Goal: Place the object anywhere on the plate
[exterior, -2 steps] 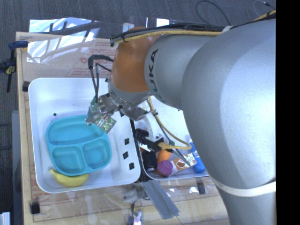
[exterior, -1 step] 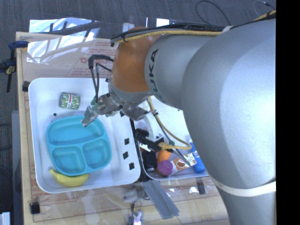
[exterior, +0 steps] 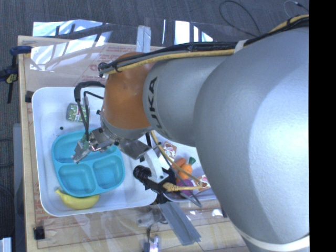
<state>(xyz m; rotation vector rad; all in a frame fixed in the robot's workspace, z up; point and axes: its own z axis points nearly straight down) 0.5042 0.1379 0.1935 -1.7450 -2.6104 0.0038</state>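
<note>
Where the white bin (exterior: 42, 119) sits on the pale bench (exterior: 63, 56), a blue plate (exterior: 107, 175) lies flat in it. The plate is smooth, glossy plastic with rounded corners, and raised ridges part it into one long compartment and two smaller ones. A yellow banana (exterior: 79, 200), curved and matte, lies in the bin against the plate's lower-left rim, touching it but not on it. Just beyond the plate's upper edge rests a small green packet (exterior: 75, 112), crinkled and printed, apart from the rim. Well to the plate's right, an orange, rounded thing with a green tip (exterior: 183, 169) lies among thin sticks; which bin holds it cannot be told.

The grey arm (exterior: 252, 114), smooth and cylindrical, takes up the side to the plate's right and slants down toward the plate. Its orange band (exterior: 123, 98) sits above and to the right of the plate. Below the band the metal pincer (exterior: 84, 150) hangs tilted over the plate's long compartment, close to the ridge that borders the two smaller ones. Whether the pincer is open or closed cannot be told, nor whether it grips anything. No loose thing can be seen resting in any of the plate's three compartments.
</note>
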